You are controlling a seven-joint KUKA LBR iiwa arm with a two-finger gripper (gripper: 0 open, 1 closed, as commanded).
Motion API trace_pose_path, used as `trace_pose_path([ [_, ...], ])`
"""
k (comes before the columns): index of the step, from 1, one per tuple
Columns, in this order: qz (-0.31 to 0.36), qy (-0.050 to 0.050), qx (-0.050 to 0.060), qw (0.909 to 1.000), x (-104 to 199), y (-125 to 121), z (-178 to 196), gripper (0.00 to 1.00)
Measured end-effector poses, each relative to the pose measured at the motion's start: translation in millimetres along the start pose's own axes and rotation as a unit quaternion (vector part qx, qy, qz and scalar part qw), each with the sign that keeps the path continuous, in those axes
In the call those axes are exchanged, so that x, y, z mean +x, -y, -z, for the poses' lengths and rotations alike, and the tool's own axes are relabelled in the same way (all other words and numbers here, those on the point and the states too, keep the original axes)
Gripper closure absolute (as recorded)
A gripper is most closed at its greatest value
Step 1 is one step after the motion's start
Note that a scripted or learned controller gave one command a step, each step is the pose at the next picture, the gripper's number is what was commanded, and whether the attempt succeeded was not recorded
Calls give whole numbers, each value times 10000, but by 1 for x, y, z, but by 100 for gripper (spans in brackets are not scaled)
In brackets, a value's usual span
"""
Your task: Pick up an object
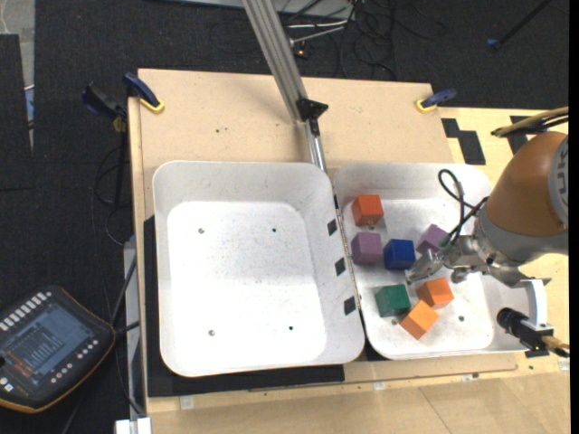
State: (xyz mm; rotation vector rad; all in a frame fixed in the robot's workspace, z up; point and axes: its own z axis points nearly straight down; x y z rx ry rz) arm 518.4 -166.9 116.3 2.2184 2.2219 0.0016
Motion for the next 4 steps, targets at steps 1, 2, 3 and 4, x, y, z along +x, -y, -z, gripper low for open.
trace_pose_path([
  [1, -8, -1, -6, 10000, 0, -1, 8, 100],
  [2, 7, 8, -26, 10000, 3, 0, 70, 100],
  [3, 9, 12, -30, 10000, 2, -2, 134, 100],
  [4, 9, 7, -11, 10000, 2, -4, 158, 100],
])
